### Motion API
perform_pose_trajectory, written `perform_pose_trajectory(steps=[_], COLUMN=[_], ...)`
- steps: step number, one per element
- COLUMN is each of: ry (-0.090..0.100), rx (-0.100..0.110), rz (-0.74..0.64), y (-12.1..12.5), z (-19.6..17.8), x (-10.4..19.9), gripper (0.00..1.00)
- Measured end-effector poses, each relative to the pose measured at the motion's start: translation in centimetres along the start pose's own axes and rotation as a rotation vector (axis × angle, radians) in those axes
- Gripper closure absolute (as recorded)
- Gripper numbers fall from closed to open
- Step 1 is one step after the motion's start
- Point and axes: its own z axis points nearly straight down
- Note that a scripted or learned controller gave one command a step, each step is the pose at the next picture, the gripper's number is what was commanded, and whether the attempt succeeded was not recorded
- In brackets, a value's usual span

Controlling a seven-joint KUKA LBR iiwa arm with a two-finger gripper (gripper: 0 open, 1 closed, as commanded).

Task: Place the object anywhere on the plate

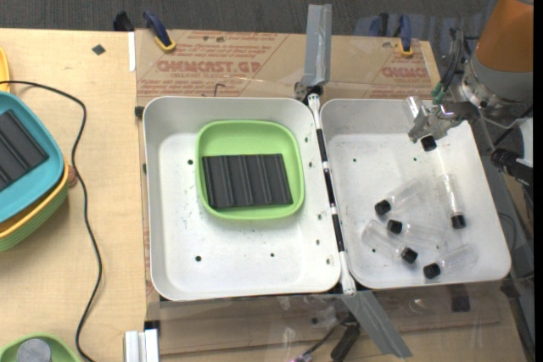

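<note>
Two white bins sit side by side on the bench. Near the right bin's point(475, 267) far right corner, the gripper point(428, 130) pinches a clear black-capped vial point(428, 141); the green plate point(249, 169) lies in the left bin point(170, 250).

Arm point(506, 21) cut off at right edge, teal tray stack point(25, 169) cropped left

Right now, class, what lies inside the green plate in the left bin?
Inside the green plate lies a dark ribbed insert, covering most of its floor. Whatever sits beneath that insert is hidden. The clear vials lie in the right bin.
</note>
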Motion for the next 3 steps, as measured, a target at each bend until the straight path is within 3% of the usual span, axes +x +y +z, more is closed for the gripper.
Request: perform_pose_trajectory(steps=[1,2,3], ry=[0.0,-0.001,-0.001], rx=[0.0,0.0,0.002], rz=[0.0,0.329,0.68], y=[0.0,-1.2,-2.9], z=[0.0,-6.6,-9.1], x=[0.0,-0.8,-4.1], gripper=[0.0,0.0,0.0])
